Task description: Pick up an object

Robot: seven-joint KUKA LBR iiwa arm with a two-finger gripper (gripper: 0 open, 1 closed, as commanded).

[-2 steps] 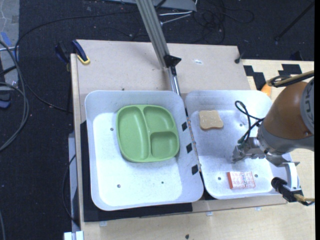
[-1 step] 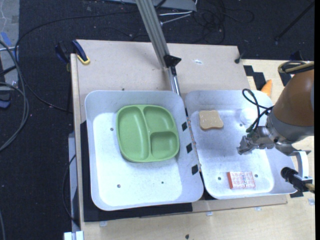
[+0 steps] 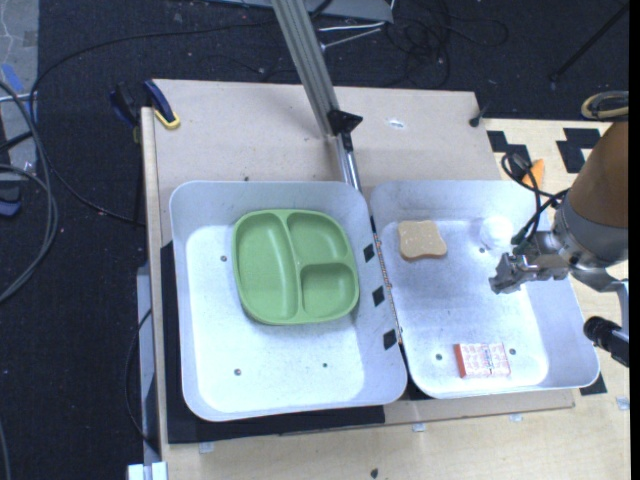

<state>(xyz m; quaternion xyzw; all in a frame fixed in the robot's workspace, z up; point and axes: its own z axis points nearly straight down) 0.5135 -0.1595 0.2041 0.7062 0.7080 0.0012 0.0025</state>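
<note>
I am counting two white bins sitting side by side: the left bin (image 3: 200, 368) is holding one green divided plate (image 3: 296, 266), and the right bin (image 3: 560, 363) is holding one slice of toast (image 3: 421, 240), one small red and white packet (image 3: 483, 360) and one pale round thing (image 3: 494, 231) too washed out for me to name. The arm is getting cut off at the right edge, and its gripper (image 3: 503, 278) is hanging over the right bin just below that pale thing, too dark and small for me to tell its state.
</note>
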